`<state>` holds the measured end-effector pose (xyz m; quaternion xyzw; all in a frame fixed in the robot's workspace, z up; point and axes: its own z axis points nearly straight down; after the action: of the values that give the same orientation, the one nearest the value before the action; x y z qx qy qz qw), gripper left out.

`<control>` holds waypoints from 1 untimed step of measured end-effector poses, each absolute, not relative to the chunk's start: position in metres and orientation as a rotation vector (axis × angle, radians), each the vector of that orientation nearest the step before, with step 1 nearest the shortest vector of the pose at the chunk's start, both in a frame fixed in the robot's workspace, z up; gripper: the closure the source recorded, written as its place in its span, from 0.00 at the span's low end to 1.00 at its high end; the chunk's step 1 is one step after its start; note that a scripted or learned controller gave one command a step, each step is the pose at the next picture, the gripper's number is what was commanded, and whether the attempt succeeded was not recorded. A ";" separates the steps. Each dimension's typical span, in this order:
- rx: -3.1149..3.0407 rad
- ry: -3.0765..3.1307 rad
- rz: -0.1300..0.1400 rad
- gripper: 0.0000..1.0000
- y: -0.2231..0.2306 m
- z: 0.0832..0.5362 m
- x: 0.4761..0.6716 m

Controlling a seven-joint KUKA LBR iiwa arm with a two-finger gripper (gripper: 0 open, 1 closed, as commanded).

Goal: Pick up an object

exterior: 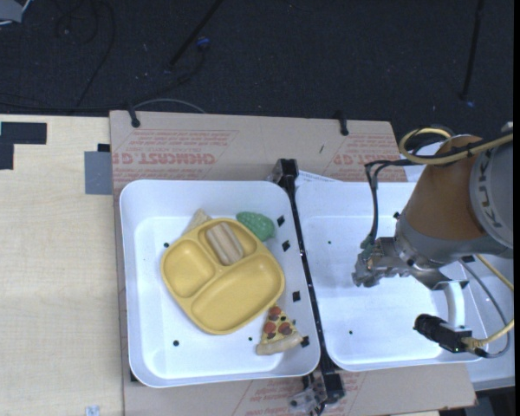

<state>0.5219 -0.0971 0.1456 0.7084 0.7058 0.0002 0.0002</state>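
Camera view: we see the gripper [367,267] over the right bin [347,336]; we cannot tell its state. Left of that bin lie a yellow divided plate [221,280], pizza slice [279,329] and green piece [256,224].

A robotics lab, not a home: two white bins [139,232] sit on a cardboard sheet [243,146] atop a bare plywood bench [43,276]. Loose cables [87,24] trail across the dark floor behind, and toy food fills a yellow divided plate [224,282].
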 end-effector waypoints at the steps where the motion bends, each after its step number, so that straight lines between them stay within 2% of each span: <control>1: 2.220 2.221 0.001 1.00 -0.099 0.188 0.522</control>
<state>0.5216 -0.0985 0.1877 0.7069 0.7073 0.0005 0.0005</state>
